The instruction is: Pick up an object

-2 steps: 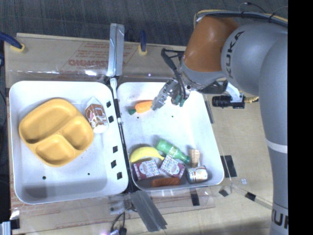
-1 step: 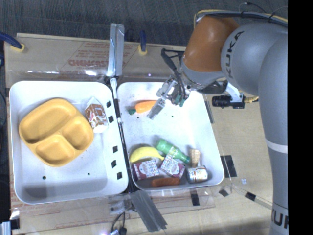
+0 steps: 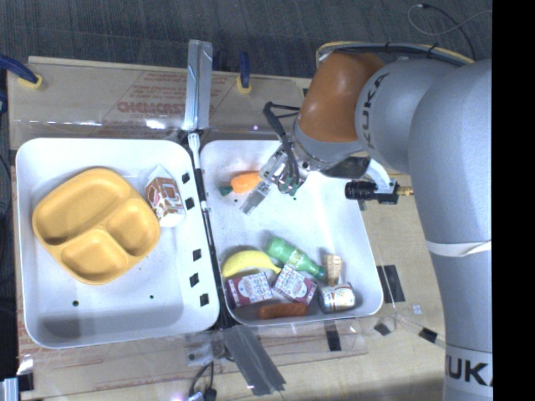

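Camera view: gripper above a toy carrot in the right bin

Camera view. Two shallow white bins sit side by side on the bench. The grey arm [image 3: 435, 140], with its orange band [image 3: 334, 98] above the wrist, reaches in from the right edge and ends in a gripper [image 3: 261, 192] over the far half of the right bin [image 3: 368, 249]. Its two metal fingers [image 3: 253, 199] slant down towards the wall between the bins and stand slightly spread; nothing lies between them. Just beside the fingertips, on the side nearer the far wall, lies a toy carrot [image 3: 244, 181]: a short orange body with a small dark green top pointing at the dividing wall. Whether the fingers touch it cannot be told.

Along the near edge of the right bin the remaining items are crowded together: a yellow banana [image 3: 247, 262] next to the dividing wall, a green bottle [image 3: 294, 257] lying aslant beside it, two red-and-white packets [image 3: 272, 288] touching each other, a red-brown sausage-like piece [image 3: 282, 310] against the near wall, a small tin can [image 3: 338, 298] on its side, and a tan cork-like piece [image 3: 333, 267] just beyond the can.

In the left bin [image 3: 100, 324] a yellow divided plate [image 3: 94, 224] lies towards the left wall, and a brown-and-white packet [image 3: 165, 197] rests just beside it, near the dividing wall.
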`<action>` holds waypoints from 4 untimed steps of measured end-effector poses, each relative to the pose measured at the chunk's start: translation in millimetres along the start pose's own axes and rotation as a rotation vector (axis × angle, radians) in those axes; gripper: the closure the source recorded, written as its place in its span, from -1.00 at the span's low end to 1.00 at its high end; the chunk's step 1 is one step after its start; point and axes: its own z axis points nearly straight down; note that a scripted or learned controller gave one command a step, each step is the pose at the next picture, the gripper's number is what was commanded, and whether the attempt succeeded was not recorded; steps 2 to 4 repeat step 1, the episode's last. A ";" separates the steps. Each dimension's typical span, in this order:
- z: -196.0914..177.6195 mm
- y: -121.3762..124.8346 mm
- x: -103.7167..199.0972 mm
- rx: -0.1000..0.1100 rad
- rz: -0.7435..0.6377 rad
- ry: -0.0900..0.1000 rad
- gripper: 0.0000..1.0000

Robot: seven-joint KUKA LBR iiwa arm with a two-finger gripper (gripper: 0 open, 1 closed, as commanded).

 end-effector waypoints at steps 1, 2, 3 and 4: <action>25.9 22.2 -7.3 -0.002 -0.064 -0.004 -1.00; 25.9 22.2 -7.3 -0.002 -0.064 -0.004 -1.00; 25.9 22.2 -7.3 -0.002 -0.064 -0.004 -1.00; 25.9 22.2 -7.3 -0.002 -0.064 -0.004 -1.00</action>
